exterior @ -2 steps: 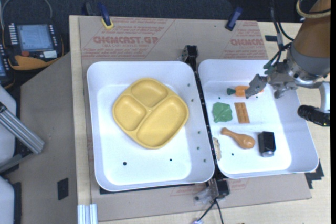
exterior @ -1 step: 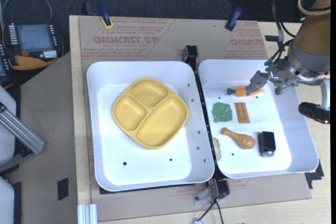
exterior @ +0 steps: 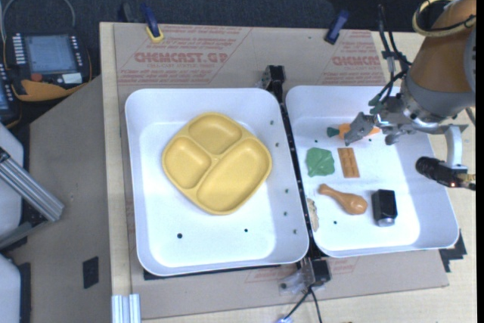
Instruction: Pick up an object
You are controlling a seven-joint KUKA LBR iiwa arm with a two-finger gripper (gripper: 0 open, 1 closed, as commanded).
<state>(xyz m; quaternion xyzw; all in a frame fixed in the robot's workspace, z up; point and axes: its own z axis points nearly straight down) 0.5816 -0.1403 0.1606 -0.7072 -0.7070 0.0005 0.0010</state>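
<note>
The carrot (exterior: 355, 131), orange with a green top, lies in the upper part of the right bin (exterior: 431, 238), and my gripper (exterior: 369, 126) sits right over it. The fingers look closed around its orange end, so I judge it gripped, though not yet lifted clear. Just below lie a green leaf (exterior: 320, 161), a tan cracker (exterior: 348, 162), a drumstick (exterior: 343, 199) and a black block (exterior: 385, 206), all loose and apart, easy targets. The left bin (exterior: 151, 238) holds a yellow divided plate (exterior: 217, 162), lying flat near its middle.
</note>
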